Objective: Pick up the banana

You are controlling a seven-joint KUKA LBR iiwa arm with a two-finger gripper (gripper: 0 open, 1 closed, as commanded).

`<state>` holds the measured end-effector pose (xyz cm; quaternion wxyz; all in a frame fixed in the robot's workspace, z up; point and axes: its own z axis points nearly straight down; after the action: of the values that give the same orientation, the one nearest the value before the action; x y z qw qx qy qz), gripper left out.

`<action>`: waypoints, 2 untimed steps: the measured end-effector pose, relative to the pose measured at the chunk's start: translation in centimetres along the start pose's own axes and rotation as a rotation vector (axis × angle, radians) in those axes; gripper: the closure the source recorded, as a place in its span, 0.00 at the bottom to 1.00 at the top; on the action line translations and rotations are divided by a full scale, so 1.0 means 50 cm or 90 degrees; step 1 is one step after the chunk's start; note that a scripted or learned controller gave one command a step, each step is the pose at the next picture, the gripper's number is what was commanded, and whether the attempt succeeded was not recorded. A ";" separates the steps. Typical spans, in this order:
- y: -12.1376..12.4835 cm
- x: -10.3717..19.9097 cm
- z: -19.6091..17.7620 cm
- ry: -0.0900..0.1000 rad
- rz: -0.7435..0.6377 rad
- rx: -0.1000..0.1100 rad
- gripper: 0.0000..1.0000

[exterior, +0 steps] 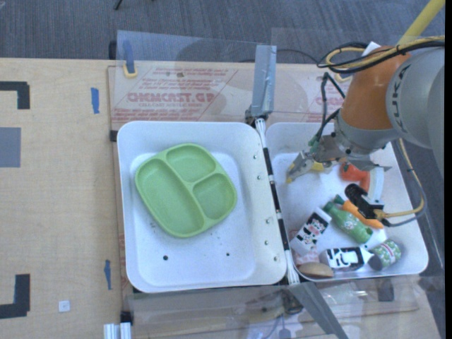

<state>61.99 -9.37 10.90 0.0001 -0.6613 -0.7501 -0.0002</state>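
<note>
Yellow banana (319,165) (partly hidden) beside gripper (295,169)

The arm's wrist (367,111) covers the far part of the right bin (282,147), so whatever lies beneath it is hidden. A small yellow patch (319,165) shows just behind the gripper (296,169), too little to identify. The fingers are too blurred to judge. Near the jaws, an orange object (352,169) is partly covered. The arm is cut off by the right edge.
</note>
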 end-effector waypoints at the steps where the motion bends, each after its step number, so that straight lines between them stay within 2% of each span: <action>1: 0.097 -0.028 0.041 -0.001 -0.006 -0.004 0.00; 2: 0.103 -0.029 0.014 -0.005 -0.008 -0.010 1.00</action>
<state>67.28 -10.18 10.18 -0.0076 -0.6568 -0.7540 -0.0035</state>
